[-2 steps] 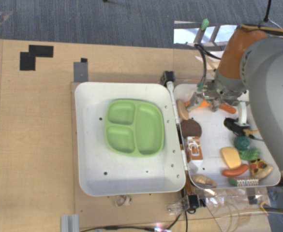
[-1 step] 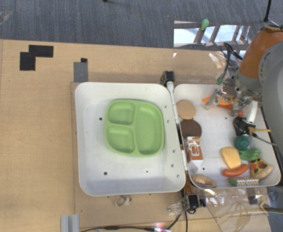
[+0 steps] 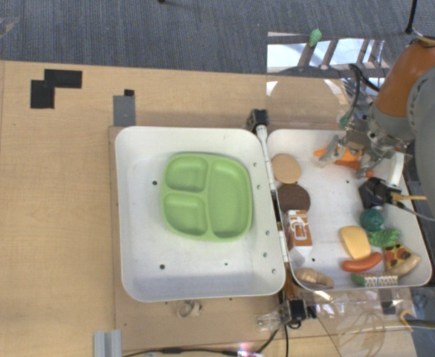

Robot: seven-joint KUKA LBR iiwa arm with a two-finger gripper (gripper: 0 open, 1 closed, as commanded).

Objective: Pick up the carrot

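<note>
- Clearly, the carrot (image 3: 332,155) is seen as a small orange piece, with one pale orange tip pointing left toward the middle of the right bin (image 3: 329,222).
- It is found near the far wall of the right bin, right of the tan round cookie (image 3: 285,169).
- The gripper (image 3: 353,149) is lowered over the same spot, and the carrot's orange body is seen directly under and between its fingers, with the tip sticking out on the left.
- Whether the fingers are closed on the carrot or merely set around it cannot be told, since the metal parts cover the contact.
- The green sectioned plate (image 3: 206,196) is seen in the left bin (image 3: 139,266), well apart from the carrot.
- Other toy foods are gathered along the near side of the right bin.
</note>
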